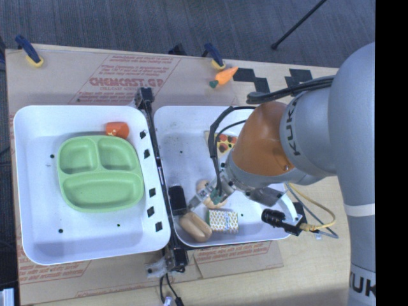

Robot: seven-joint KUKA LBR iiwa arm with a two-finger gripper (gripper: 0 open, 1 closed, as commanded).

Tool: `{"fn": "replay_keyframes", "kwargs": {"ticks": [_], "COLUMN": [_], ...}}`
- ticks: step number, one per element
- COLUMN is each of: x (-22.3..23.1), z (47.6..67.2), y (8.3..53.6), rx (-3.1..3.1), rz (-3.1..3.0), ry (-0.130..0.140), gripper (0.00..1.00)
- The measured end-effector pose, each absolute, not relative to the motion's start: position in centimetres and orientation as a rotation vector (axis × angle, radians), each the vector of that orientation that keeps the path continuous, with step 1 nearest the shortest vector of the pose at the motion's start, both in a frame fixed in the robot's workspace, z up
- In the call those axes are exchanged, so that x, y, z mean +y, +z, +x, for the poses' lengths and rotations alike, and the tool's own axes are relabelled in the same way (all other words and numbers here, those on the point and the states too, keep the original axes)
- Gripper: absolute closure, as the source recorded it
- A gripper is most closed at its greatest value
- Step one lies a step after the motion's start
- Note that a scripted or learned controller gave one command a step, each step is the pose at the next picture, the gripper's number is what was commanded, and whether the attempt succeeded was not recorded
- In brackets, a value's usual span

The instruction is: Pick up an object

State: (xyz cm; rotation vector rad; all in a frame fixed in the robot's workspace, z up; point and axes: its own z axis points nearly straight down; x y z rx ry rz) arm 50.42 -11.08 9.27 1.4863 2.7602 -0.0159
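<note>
My gripper [208, 196] hangs low over the front of the right bin [185, 129], under the orange wrist band. Directly below it lie a tan bread-roll shape [194, 227] and a small patterned box [223, 220], side by side at the bin's front wall. A black block [176, 199] rests just left of the gripper. A small yellow and red item [223, 146] peeks out behind the arm, partly hidden by it. Something pale and green sits right at the gripper, too hidden to name.
The left bin [32, 190] holds a green divided plate [100, 173] and a red-orange item [117, 130] behind it. A toy carrot [223, 76] and blue clamps [29, 51] lie on the bench at the back. Cables [312, 225] trail at the right bin's front right.
</note>
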Motion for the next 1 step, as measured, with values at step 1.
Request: {"fn": "replay_keyframes", "kwargs": {"ticks": [1], "x": [-11.07], "z": [50.42], "y": [9.27], "rx": [2.760], "rz": [1.486], "ry": [-0.016], "gripper": [0.00]}}
